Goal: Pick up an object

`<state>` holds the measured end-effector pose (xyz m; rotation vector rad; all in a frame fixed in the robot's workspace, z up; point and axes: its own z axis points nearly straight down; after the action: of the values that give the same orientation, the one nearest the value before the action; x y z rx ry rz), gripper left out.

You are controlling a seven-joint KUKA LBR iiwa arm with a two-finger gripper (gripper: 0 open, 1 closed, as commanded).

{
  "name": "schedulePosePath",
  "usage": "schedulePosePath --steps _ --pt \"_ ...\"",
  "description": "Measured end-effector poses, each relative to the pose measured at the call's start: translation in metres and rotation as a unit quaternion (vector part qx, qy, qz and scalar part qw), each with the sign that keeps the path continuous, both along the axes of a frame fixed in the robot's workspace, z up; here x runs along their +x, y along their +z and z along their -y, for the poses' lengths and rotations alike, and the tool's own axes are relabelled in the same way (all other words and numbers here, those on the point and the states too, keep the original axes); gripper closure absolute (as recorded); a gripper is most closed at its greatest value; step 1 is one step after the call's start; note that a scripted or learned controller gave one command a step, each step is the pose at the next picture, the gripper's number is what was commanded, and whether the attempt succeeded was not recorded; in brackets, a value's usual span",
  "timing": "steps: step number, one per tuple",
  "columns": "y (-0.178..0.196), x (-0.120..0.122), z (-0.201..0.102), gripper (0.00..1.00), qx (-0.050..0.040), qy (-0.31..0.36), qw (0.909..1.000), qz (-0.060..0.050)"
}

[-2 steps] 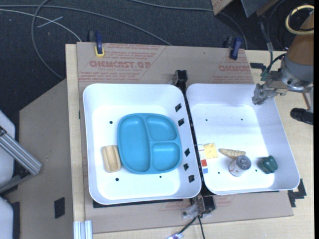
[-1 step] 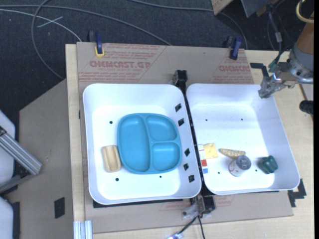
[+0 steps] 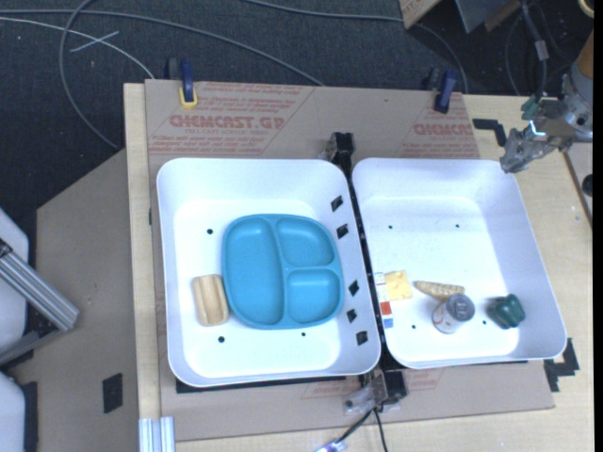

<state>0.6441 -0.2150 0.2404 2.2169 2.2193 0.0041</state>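
Cardboard-topped bench [image 3: 283, 102], two white bins [image 3: 179, 252], blue plate [image 3: 281, 269] in left, pincer [image 3: 524, 149] top right, grip state unclear

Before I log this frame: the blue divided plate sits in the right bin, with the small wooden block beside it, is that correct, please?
Not quite: the camera view shows the blue divided plate in the left bin, not the right one. The small wooden block does lie beside it.
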Motion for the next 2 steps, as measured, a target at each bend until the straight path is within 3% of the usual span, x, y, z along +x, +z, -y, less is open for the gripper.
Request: schedulePosePath --steps 2 --pt "-0.013 -0.014 -0.115 1.0 0.0015 0.001 1.0 -0.004"
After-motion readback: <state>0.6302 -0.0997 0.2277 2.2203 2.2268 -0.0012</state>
